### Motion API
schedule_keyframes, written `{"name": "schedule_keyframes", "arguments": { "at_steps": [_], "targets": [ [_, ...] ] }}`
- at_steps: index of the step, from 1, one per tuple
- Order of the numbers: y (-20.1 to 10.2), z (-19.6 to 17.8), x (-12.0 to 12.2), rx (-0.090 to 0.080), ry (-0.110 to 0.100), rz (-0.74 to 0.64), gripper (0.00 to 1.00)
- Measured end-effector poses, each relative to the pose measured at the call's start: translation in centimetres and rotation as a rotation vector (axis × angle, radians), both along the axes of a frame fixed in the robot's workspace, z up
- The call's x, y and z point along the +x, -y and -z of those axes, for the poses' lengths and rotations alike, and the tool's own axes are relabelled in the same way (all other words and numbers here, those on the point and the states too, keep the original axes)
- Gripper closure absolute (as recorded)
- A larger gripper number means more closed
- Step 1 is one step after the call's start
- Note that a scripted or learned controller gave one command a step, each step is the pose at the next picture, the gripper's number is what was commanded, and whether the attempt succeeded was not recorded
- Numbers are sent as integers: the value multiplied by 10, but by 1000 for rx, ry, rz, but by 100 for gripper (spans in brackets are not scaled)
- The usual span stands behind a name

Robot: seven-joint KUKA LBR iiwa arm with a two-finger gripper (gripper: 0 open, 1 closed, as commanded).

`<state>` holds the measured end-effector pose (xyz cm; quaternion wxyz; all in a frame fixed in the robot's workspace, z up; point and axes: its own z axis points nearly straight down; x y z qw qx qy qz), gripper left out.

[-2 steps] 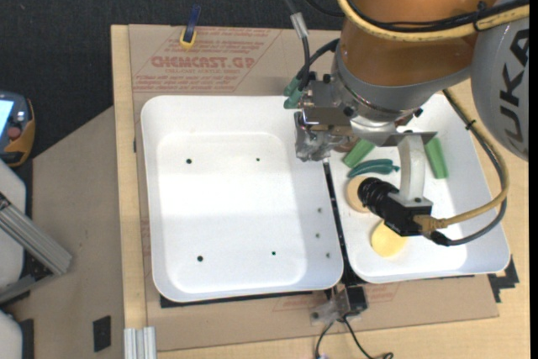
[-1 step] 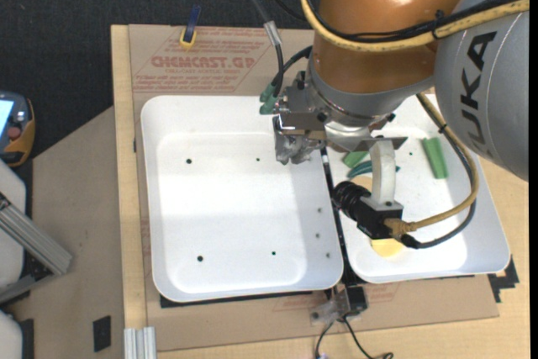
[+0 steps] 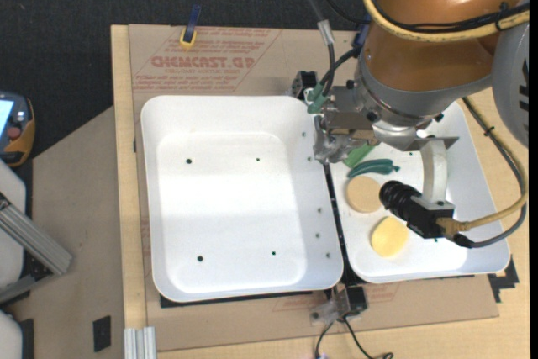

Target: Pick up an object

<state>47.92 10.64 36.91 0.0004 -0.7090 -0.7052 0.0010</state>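
Tool (image 3: 332,145) low at the left wall of the right bin (image 3: 472,157), hard by the seam with the left bin (image 3: 227,197). Released or clenched: cannot tell from this angle.

Up and to the right of the tool, the grey arm with its orange band (image 3: 437,4), covering the far part of the right bin.

Just right of the tool, a green curved piece (image 3: 376,167), partly tucked under the wrist. Right of the tool and nearer the front edge, a round tan disc (image 3: 363,196) flat on the bin floor. Further right and further forward, a round yellow disc (image 3: 389,238), near the tan one but apart. All three in the same bin as the tool.

Left of the tool, the other bin, with four dark dots on its floor.

Under both bins, a brown cardboard sheet (image 3: 202,59) with red print. Far up and left of the tool, a small blue and yellow clip (image 3: 190,28) at the sheet's edge.
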Motion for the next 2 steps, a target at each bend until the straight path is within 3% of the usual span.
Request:
{"name": "schedule_keyframes", "arguments": {
  "at_steps": [1,2],
  "targets": [
    [27,40,0,0,-4,-1,100],
    [-11,-34,11,3,12,-10,100]
  ]
}}
